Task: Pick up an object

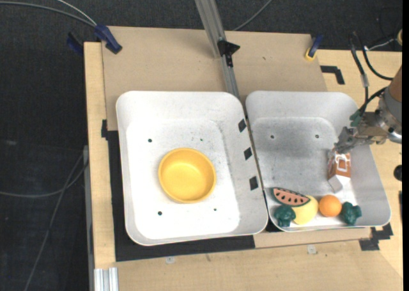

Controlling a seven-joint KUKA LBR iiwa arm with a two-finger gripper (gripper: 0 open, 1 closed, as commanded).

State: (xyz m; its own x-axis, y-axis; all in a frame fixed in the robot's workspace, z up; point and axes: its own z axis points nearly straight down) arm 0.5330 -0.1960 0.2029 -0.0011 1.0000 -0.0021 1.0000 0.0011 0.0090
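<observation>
Yellow bowl (186, 174), just one, sits alone in the left bin (137, 117). Five small toys crowd the right bin's (300, 107) near edge: watermelon slice (291, 196), lemon (307, 210), orange (330, 206), two broccoli pieces (285, 215). The gripper (342, 155) pinches a brown packet (340, 165) by the right wall.

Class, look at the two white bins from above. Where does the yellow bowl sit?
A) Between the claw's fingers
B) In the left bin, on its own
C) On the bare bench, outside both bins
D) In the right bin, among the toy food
B: the yellow bowl rests on the floor of the left bin, while the toy food lies along the near edge of the right bin.
</observation>
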